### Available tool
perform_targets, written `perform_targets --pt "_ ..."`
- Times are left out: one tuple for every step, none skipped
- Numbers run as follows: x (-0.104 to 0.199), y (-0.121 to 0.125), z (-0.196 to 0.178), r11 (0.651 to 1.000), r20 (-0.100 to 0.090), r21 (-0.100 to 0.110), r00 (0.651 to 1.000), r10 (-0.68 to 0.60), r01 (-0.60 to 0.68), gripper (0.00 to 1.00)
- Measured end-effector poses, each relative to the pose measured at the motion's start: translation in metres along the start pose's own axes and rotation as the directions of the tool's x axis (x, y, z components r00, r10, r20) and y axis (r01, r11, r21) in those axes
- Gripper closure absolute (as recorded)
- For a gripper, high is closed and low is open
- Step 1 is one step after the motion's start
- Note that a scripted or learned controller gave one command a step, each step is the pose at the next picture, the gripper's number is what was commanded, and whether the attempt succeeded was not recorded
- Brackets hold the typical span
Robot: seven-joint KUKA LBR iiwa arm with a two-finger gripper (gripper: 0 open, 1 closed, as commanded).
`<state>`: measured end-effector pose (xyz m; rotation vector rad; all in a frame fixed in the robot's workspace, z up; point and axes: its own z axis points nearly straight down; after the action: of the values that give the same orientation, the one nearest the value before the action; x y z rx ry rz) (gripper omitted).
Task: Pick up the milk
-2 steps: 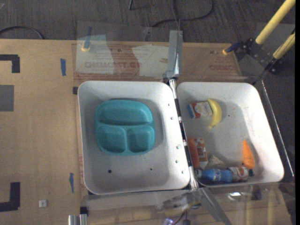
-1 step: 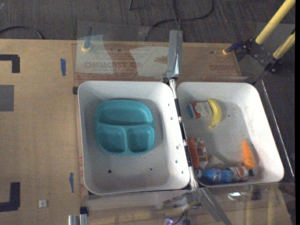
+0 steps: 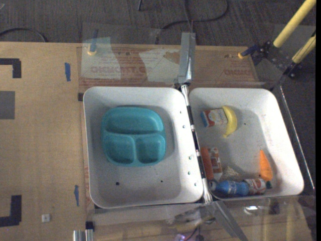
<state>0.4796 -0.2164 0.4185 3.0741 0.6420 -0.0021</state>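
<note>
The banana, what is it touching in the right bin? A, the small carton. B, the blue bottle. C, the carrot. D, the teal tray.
A: the banana lies against the right side of the small carton near the back of the right bin.

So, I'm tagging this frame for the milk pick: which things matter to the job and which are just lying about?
Job:
milk carton, in the right bin

Lying about:
banana
carrot
blue bottle
orange box
teal divided plate in the left bin
</note>
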Motion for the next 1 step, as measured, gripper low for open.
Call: perform_targets --pt "-0.0015 0.0057 -0.0117 0.995 0.0 0.001 0.995 0.1 -0.1 1.0"
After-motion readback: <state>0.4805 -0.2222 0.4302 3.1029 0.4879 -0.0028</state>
